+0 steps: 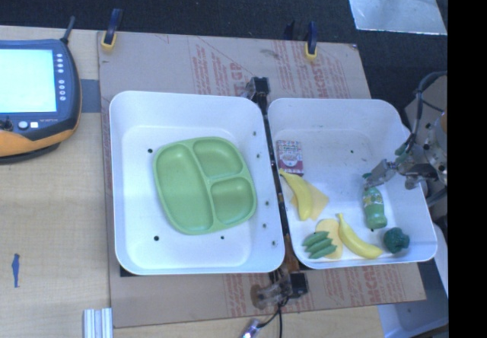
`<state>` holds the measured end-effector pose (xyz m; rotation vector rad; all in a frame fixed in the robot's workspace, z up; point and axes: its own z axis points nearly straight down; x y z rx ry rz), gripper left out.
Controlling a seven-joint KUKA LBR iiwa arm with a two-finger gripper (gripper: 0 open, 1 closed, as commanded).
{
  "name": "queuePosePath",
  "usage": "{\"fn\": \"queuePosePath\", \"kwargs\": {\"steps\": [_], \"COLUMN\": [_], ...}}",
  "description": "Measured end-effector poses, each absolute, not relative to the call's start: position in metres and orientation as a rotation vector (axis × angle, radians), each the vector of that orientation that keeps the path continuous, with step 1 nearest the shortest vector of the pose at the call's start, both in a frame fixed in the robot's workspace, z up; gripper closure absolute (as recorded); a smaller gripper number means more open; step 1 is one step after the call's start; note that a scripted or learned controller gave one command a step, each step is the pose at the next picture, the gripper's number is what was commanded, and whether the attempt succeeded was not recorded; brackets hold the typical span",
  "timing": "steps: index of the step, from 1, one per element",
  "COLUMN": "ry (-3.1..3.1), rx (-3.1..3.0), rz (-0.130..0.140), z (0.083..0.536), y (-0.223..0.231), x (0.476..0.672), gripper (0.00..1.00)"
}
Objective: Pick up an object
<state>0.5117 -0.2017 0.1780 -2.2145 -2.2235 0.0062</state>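
While our gripper point(384, 170) hovers with fingers apart, the green bottle point(374, 208) just below them looks light, rigid, slippery; we should grasp its middle.

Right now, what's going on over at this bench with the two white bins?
A robot arm reaches in from the right, its hand hovering at the right bin, just above a small green bottle. Nothing shows between its fingers. That bin also holds two bananas, a broccoli piece, green pea pods and a small red packet. The left bin holds a green divided plate.
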Motion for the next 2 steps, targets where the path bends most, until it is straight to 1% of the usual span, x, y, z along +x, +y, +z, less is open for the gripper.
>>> {"fn": "queuePosePath", "kwargs": {"steps": [1,2], "ry": [-2.224,-2.225], "rx": [-2.212,-2.212], "rz": [0.006,0.004], "z": [0.124,0.11], "y": [-0.211,-0.189], "x": [0.518,0.505], "gripper": [0.0,0.0]}}
